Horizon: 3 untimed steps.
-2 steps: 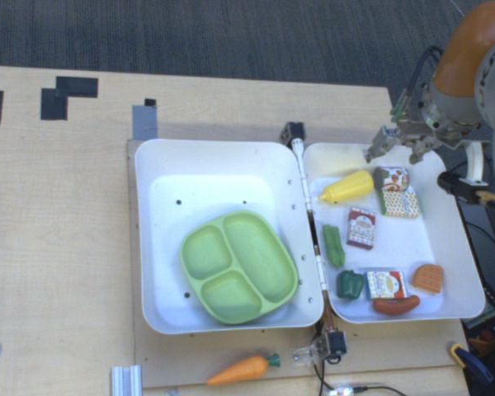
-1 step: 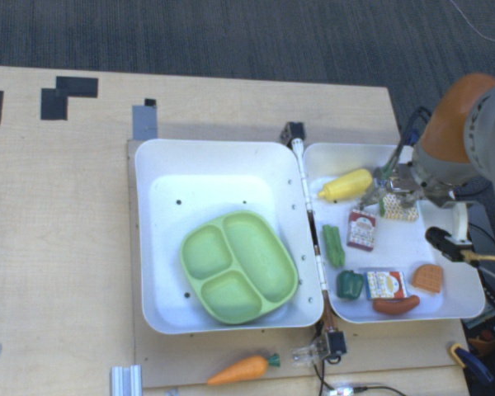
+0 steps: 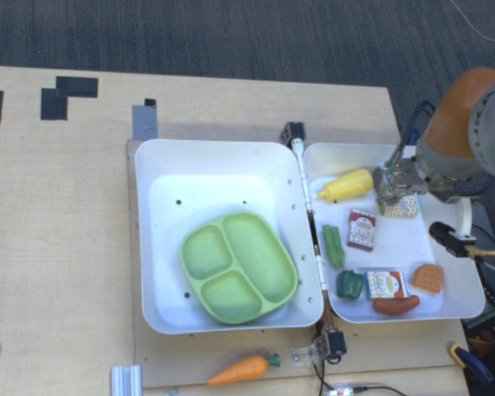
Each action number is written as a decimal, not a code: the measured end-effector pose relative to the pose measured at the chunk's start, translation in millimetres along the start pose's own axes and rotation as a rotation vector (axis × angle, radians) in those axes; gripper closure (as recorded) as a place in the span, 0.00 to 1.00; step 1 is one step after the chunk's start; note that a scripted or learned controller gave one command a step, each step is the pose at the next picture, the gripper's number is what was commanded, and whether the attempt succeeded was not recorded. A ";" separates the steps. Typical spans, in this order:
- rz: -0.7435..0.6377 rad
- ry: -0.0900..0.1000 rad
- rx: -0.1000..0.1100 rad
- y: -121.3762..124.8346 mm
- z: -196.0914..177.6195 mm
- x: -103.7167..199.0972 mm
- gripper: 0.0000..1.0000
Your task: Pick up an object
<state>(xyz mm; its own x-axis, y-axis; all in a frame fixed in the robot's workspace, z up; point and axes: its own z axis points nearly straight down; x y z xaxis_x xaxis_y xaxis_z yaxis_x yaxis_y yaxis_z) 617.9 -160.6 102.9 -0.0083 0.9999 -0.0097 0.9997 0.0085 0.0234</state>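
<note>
Camera view: the gripper (image 3: 390, 195) hangs in the right bin (image 3: 470, 308), directly over a small pale box (image 3: 403, 207). Whether it has closed on anything I cannot tell. The yellow bottle (image 3: 346, 186) lies just left of the gripper, long axis left-right.

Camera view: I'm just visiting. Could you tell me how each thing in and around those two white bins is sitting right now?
Green divided plate: flat in the left bin.
Yellow bottle: on its side, right bin.
Red box: lying flat.
Green pepper: beside a small carton.
Sausage: lying by the front wall.
Carrot: on the bench, outside the bins.
Gripper: low over a pale box.
</note>
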 end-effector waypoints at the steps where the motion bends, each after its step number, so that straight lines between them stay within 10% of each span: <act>1: 0.002 0.009 0.016 55.1 -94.5 38.5 1.00; 2: 0.002 0.009 0.019 54.3 -93.3 37.9 0.00; 3: 0.006 0.006 0.011 -33.1 12.4 -29.5 0.00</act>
